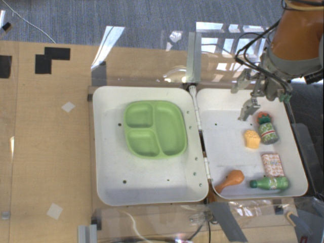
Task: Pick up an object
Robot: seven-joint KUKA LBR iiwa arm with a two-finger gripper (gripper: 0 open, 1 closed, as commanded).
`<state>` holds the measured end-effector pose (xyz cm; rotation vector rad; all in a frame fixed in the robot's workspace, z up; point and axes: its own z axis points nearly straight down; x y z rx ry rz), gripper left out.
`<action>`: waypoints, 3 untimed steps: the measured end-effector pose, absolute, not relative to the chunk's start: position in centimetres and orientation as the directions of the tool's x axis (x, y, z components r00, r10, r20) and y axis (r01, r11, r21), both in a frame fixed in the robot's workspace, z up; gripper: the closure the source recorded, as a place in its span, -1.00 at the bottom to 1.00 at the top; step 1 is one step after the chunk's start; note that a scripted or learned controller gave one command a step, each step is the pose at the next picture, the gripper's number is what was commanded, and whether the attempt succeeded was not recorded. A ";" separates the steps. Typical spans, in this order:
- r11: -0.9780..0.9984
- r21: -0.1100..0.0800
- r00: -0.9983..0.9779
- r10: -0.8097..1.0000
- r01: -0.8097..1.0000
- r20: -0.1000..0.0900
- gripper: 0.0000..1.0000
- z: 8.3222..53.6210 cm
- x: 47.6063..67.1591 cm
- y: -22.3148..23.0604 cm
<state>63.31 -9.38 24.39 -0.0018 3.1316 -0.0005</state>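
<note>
Five small toys sit in the right bin, all below the gripper in the camera view. Going big to small: the green bottle lies on its side farthest off, round and probably slippery, so I'd pinch across its body. The orange drumstick looks light, grab the fat end. The pink box has flat, stiff sides, easiest squeeze. The jar with the red top is just beside the gripper, then the yellow corn piece. The arm hangs over the bin's far corner, wrist angled down; fingers look narrow and carry nothing.
</note>
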 end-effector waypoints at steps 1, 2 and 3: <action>0.988 0.000 -0.988 0.155 0.155 -0.006 -1.00 18.0 67.0 -14.4; 0.785 0.005 -0.785 0.620 0.620 -0.010 -1.00 8.9 64.6 -16.7; 0.791 0.010 -0.791 0.612 0.612 -0.020 1.00 10.3 65.0 -16.5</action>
